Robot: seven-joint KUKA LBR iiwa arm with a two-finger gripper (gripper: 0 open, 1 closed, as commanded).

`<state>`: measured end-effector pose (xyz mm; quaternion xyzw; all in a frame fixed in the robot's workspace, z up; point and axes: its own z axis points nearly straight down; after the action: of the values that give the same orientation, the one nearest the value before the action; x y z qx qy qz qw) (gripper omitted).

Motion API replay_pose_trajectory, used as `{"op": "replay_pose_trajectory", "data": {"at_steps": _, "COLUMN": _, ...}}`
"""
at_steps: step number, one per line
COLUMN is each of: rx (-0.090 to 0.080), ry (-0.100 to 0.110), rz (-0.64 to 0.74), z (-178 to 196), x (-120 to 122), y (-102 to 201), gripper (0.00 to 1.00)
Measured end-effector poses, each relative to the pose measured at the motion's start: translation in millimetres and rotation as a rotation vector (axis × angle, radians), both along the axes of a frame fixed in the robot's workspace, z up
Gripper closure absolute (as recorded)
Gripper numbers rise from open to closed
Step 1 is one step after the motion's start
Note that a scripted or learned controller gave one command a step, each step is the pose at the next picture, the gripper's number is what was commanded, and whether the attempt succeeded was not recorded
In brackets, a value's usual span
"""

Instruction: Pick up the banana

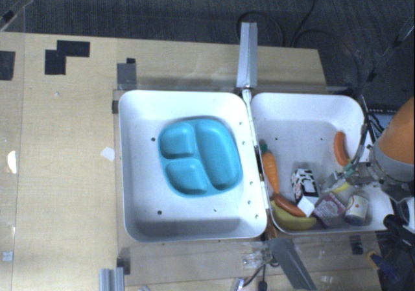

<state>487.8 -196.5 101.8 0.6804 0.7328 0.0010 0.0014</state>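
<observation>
Banana (293, 221) placement is being shown at the near-left corner of the right bin (305, 111), against the bin's near wall, with a red sausage-shaped piece (288, 206) lying along its upper edge. From largest to smallest, the scene is being laid out as follows. The tabletop (58, 173) is being occupied by two shallow white bins set side by side. The left bin (139, 153) is being taken up by a blue divided tray (200, 155) with three compartments, resting flat near its centre. The grey arm (397, 147), with its orange band, is being seen at the right edge, reaching over the right bin's far-right side. The gripper (347, 176) is being held low above a cluster of small packages (331, 209) and a small cup (356, 207), well apart from the banana; whether it is released or clenched cannot be told. An orange carrot (270, 173) is being shown beside the dividing wall, just above the banana. A black-and-white carton (303, 184) is being displayed between carrot and gripper. An orange sausage-shaped piece (340, 148) is lying near the right wall.
</observation>
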Motion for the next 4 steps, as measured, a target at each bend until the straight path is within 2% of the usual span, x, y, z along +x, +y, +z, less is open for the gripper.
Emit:
{"op": "replay_pose_trajectory", "data": {"at_steps": 1, "rx": -0.001, "ry": -0.006, "rz": 0.002, "z": 11, "x": 2, "y": 0, "gripper": 1.0}}
{"op": "replay_pose_trajectory", "data": {"at_steps": 2, "rx": 0.001, "ry": -0.009, "rz": -0.4, "z": -12, "x": 56, "y": 43, "gripper": 1.0}}
{"op": "replay_pose_trajectory", "data": {"at_steps": 3, "rx": 0.001, "ry": -0.003, "rz": -0.52, "z": 148, "x": 132, "y": 42, "gripper": 1.0}}
{"op": "replay_pose_trajectory", "data": {"at_steps": 4, "rx": 0.001, "ry": -0.002, "rz": -0.52, "z": 148, "x": 132, "y": 42, "gripper": 0.0}}
